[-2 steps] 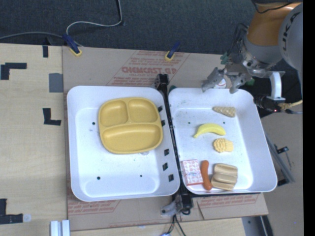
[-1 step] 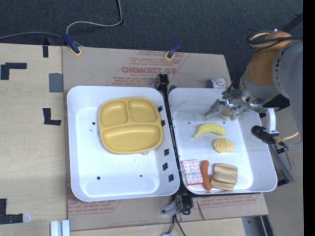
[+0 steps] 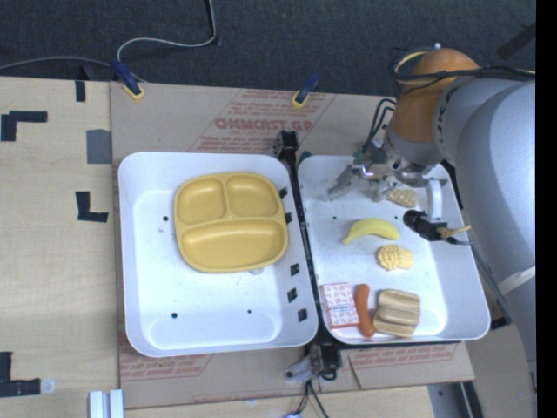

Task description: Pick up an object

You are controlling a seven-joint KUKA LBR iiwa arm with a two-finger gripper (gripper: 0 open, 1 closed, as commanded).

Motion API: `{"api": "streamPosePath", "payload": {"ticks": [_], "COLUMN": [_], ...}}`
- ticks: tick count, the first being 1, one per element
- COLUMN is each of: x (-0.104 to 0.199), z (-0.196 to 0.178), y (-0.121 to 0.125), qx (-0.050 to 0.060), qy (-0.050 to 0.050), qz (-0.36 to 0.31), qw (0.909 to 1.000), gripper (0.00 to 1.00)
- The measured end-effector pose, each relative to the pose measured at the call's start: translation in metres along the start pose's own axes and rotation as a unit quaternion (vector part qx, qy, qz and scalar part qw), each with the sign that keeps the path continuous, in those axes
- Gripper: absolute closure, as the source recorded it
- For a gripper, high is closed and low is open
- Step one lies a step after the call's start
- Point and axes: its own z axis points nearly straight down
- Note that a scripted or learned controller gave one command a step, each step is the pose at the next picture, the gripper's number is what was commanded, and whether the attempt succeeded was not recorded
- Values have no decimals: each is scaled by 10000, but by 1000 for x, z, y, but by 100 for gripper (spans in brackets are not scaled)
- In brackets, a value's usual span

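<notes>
Camera view, from the left: I've got the yellow three-compartment plastic tray (image 3: 231,220) sitting in the left white bin (image 3: 144,259), smooth, rigid, too broad for a pinch. In the right white bin (image 3: 452,316), along the near edge, lie a small red-patterned packet (image 3: 338,304), an orange toy carrot (image 3: 365,308) and a tan toy hot-dog bun (image 3: 398,312), close together. Mid-bin sits the yellow toy banana (image 3: 371,230), well clear of its neighbours; I judge it light, hard and a bit slippery, best taken across its curved middle. Beside it, a knobbly yellow toy corn piece (image 3: 394,257). My end effector (image 3: 370,178) hangs over the far end of that bin, above the banana; spread or clenched, I cannot tell.
</notes>
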Motion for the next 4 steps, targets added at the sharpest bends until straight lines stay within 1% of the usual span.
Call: {"api": "streamPosePath", "payload": {"ticks": [1,2,3,4], "x": [39,29,6,-11], "z": [0,1,-1,-1], "y": [-48,0,-45,-178], "qx": [11,0,2,15], "qy": [0,-3,-9,-9], "qz": [7,1,10,26], "qw": [10000,10000,10000,10000], "gripper": [0,0,0,0]}}
